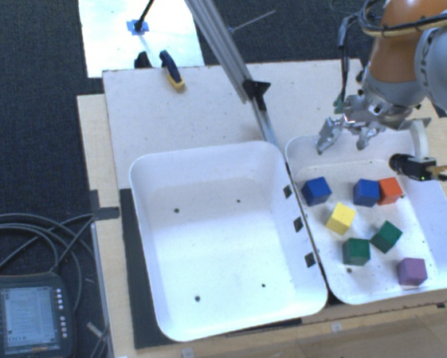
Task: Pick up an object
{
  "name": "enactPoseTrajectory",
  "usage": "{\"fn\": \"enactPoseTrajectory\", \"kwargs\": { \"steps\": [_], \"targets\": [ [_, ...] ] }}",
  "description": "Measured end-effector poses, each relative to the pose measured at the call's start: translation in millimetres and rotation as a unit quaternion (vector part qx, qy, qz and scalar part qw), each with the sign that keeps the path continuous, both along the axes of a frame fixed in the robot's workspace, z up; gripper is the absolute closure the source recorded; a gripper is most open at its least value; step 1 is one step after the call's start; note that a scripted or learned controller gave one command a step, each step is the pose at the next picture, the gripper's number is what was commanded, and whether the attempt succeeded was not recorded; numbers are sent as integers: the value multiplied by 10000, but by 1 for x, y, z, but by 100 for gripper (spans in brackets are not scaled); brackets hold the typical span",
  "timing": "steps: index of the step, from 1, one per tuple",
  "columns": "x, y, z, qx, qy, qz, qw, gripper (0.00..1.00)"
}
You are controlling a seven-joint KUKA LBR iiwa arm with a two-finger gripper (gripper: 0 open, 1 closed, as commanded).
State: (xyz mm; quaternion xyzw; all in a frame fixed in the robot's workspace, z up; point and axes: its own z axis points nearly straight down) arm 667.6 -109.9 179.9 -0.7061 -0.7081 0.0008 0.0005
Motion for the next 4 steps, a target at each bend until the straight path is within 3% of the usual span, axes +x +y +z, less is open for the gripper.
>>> {"fn": "enactPoseTrajectory", "kwargs": {
  "steps": [1,2,4],
  "targets": [
    [-3,4,-62,3,5,1,10000,0],
    [-1,3,-46,-3,-31,10,10000,100],
    [-1,7,64,-6,-58,10,10000,100]
  ]
}}
